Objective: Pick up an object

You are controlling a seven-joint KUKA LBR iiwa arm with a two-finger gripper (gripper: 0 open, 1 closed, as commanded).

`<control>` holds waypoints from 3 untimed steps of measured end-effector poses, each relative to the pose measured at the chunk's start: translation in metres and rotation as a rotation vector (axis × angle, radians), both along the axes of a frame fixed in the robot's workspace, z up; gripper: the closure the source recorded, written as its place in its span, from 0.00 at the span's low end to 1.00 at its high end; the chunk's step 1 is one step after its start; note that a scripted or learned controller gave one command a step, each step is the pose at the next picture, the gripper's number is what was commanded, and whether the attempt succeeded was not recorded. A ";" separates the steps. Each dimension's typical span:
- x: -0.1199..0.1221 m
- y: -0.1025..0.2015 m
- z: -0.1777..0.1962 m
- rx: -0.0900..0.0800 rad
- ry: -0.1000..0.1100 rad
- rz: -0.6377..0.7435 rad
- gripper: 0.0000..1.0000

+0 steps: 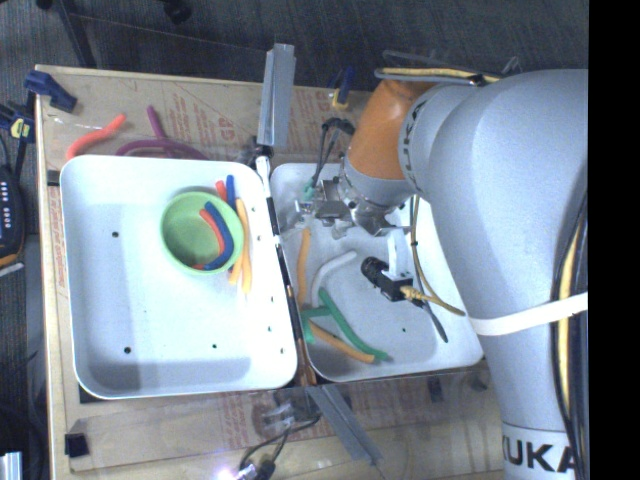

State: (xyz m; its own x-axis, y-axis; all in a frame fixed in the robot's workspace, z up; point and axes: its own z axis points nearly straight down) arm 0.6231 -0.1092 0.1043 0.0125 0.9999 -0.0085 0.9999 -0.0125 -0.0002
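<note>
— Several thin pieces lie in the right bin (455, 353): nearest to me a green strip (345, 330) over an orange one (342, 342), then a white tube (330, 271) beyond them.

— And the gripper (318, 208)?

— It is low at the bin's far left corner. Whether it is clenched I cannot tell. I judge the picking is not done.

Grey arm (500, 218) reaches in from right, orange-banded wrist (385, 133) bent down, hand (322, 208) low.
</note>
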 end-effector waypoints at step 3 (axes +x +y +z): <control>0.001 0.002 -0.009 -0.006 -0.006 0.004 0.00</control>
State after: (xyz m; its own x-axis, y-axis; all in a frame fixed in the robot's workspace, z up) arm 0.6238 -0.1069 0.0955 0.0090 0.9999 -0.0141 0.9999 -0.0089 0.0057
